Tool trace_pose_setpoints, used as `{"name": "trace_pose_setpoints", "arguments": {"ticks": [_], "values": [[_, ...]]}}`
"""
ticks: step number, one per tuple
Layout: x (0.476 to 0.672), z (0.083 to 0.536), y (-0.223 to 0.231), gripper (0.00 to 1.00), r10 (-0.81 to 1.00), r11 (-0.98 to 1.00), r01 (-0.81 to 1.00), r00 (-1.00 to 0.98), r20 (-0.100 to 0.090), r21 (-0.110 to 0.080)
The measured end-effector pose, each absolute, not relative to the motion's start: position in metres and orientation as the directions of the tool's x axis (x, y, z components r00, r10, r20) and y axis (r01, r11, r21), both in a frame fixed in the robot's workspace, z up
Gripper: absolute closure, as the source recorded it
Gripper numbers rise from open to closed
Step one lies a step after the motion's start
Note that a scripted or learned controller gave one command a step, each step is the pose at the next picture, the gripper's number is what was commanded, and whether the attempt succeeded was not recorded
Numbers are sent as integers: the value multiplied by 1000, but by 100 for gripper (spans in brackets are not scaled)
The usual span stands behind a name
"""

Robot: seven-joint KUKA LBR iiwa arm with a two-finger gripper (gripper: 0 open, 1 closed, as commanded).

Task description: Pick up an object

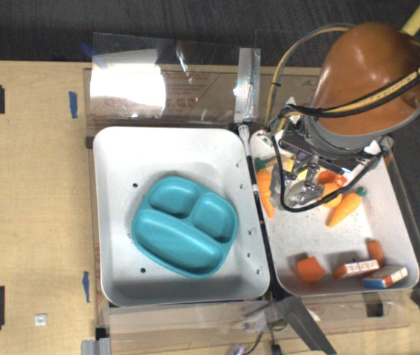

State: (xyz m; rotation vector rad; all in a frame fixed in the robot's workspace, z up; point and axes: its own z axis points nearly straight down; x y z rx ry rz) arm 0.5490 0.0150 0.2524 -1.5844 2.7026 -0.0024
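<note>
Camera view shows the grey arm's orange-banded wrist (365, 76) hanging over the far end of the right-hand shallow white bin (402, 228), with black cables looping round it. Below the wrist the metal two-finger gripper (299, 191) points down into that bin near its far left corner; whether it is open or shut I cannot tell, and nothing can be seen held in it. Around the gripper lie several orange carrot-shaped toys: one (266, 192) just beside it along the bin's left wall, another (343, 208) with a green tip on its right, and one partly hidden (327, 177) under the wrist. Near the bin's front edge sit a small orange block (310, 269), an orange-and-white labelled packet (356, 267), a small orange cylinder (374, 249) and a blue-and-white packet (384, 279). The left-hand shallow white bin (114, 161) holds a teal plastic divided plate (184, 225) with three compartments, lying flat in the middle. A clear plastic sheet (166, 87) lies on the bench beyond that bin's far edge.
</note>
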Motion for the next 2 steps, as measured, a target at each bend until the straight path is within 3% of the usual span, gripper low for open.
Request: {"name": "trace_pose_setpoints", "arguments": {"ticks": [1,2], "values": [[518,193,21,100,-967,253,-967,-253,-4,-2],[566,230,18,100,-998,64,-998,-64,-5,-8]]}}
